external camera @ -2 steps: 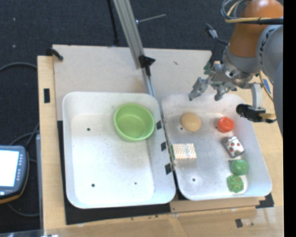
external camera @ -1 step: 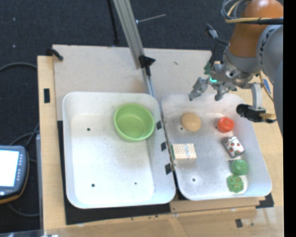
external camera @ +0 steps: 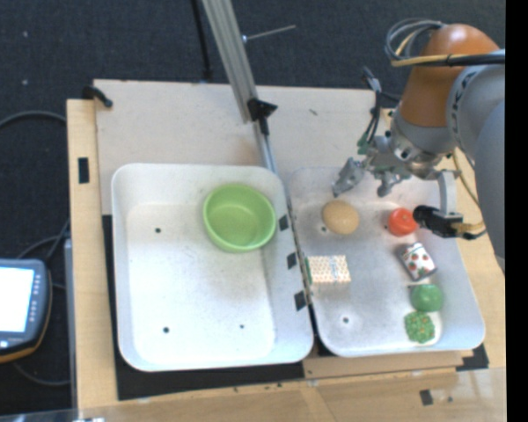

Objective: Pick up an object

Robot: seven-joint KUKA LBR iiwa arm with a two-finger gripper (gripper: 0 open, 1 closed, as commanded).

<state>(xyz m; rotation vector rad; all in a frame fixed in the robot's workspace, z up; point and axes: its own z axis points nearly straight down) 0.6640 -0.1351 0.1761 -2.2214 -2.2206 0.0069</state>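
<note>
2 white bins (external camera: 141, 236) on a tan bench (external camera: 158, 121). Lime green bowl (external camera: 238, 218), beige egg-ish ball (external camera: 341, 217), orange-red thing (external camera: 402, 221), speckled pastel block (external camera: 328, 271), white cup with red-green dots (external camera: 416, 261), plain green ball (external camera: 427, 297), green-spotted one (external camera: 421, 326).

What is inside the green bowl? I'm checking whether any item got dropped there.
The green bowl, standing in the left bin, shows just its own green bottom, with no item visible in it. Whatever lies under the bowl is covered.
</note>
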